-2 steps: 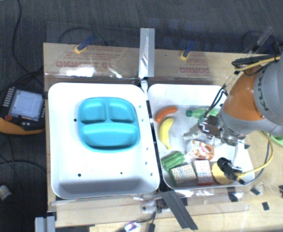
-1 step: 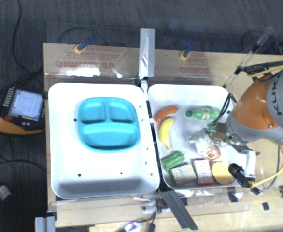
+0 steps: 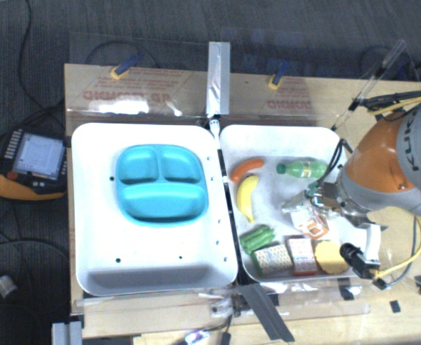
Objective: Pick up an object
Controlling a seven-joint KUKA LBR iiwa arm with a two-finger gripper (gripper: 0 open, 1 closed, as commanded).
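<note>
White plastic forms two shallow bins. One bin (image 3: 88, 264) holds a single blue divided tray (image 3: 160, 183). Right of that tray, the other bin (image 3: 268, 136) holds one orange carrot (image 3: 246, 167), one yellow banana (image 3: 247, 196), one green bottle (image 3: 302, 169), one green pepper (image 3: 256, 237), two small boxes (image 3: 287, 256) and one yellow block (image 3: 330, 257). The gripper (image 3: 312, 210) sits low among them, farther right of the tray, over an orange-and-white packet (image 3: 313, 228); whether it grasps anything I cannot tell.
</note>
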